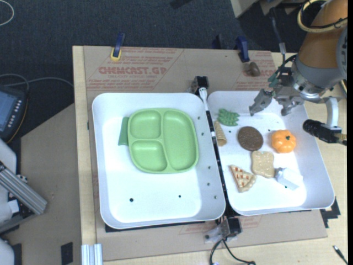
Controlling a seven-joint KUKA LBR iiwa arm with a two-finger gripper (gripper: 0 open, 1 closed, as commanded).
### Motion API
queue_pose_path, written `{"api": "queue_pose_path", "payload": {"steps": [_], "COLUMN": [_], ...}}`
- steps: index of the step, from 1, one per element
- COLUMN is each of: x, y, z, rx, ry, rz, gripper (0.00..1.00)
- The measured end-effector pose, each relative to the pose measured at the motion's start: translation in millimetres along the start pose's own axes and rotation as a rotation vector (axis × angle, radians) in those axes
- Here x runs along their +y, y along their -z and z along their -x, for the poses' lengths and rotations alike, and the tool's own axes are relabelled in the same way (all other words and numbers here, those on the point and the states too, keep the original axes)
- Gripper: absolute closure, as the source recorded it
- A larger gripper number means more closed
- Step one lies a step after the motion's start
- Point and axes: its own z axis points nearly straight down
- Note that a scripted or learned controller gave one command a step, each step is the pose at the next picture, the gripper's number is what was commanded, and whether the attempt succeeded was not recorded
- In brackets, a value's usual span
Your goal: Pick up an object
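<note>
Below me, a plywood bench [165,65] with red printed lettering sits on dark carpet [110,10], which fills the upper left of the frame. Two clamps grip the board's far edge: one with a yellow jaw [116,49] toward the upper left, one blue [241,48] toward the upper middle. Loose cables trail at the left edge, and a metal rail pokes in at the lower left corner.

Two white bins lie side by side. The left bin [110,164] holds one green divided plate [163,139] with three compartments, resting near its far side, with a green flat piece peeking out under the plate's left edge.

The right bin [314,175] holds seven small things, by my count: one green leafy piece [227,116] at its upper left, one tan cone-like piece [220,132] just below that against the bin's left wall, one brown round cookie [250,138] in the middle, one orange pumpkin [283,141] just right of the cookie, one slice of toast [263,164] below the cookie, one pizza wedge [242,177] at lower left, and one small grey-white bit [285,177] (I cannot tell what it is) right of the toast.

My claw [273,101] hangs over the upper part of the right bin, fingers spread apart with nothing between them, above and between the cookie and the pumpkin.
</note>
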Motion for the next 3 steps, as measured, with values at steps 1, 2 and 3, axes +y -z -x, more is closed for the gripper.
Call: {"api": "queue_pose_path", "payload": {"steps": [1, 2, 3], "x": [3.0, 8.7, 8.8], "y": [8.4, -53.6, -106.7], "z": [-0.2, -0.6, -1.3], "rx": [-0.002, -0.002, -0.001], "ry": [0.003, 0.003, 0.003], "rz": [0.015, 0.009, 0.009], "gripper": [0.0, 0.0, 0.0]}}
